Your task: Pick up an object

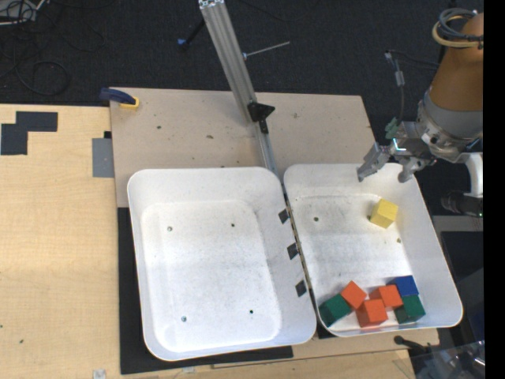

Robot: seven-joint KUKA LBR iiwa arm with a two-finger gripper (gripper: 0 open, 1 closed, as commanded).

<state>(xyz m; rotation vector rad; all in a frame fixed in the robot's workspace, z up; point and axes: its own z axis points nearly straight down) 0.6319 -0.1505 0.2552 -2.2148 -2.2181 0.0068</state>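
Observation:
A yellow block lies alone in the upper right part of the right bin. Near that bin's front edge sits a cluster of blocks: three orange ones, a blue one and two green ones. My gripper hangs over the right bin's far right corner, above and just behind the yellow block. Its two fingers are spread apart and open, with nothing between them.
The left bin sits beside the right one, with black clips along the seam between them. A slanted aluminium rail rises behind the bins. A blue and yellow clamp lies at the bench's far left corner.

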